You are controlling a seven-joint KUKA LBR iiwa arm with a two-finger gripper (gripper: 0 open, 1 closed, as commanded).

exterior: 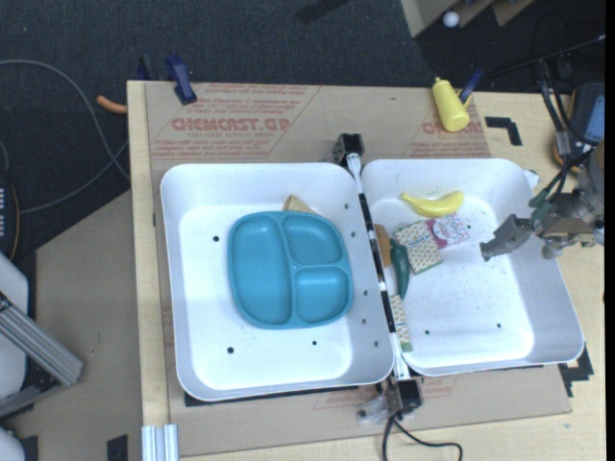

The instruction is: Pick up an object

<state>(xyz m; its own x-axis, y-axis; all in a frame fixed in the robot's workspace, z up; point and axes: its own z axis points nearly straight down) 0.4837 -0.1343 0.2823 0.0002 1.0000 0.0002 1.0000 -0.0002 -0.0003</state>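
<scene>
Grey metal, the two-finger gripper point(506, 238) hangs over the right side of the right-hand shallow white bin point(538, 325) with nothing between its fingers; whether they are parted I cannot tell. To its left, well apart, lie a yellow plastic banana point(433, 202), a patterned flat packet point(423, 243) and a green pod-shaped toy point(399, 269) bunched near the divider, so a grab there could snag two things or slip off. Red print on the cardboard at the far side reads "CHEMCAST".

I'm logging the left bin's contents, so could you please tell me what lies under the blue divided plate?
A tan corner pokes out from behind the blue divided plastic plate at its far edge. The plate covers the rest, so I cannot identify it.
</scene>
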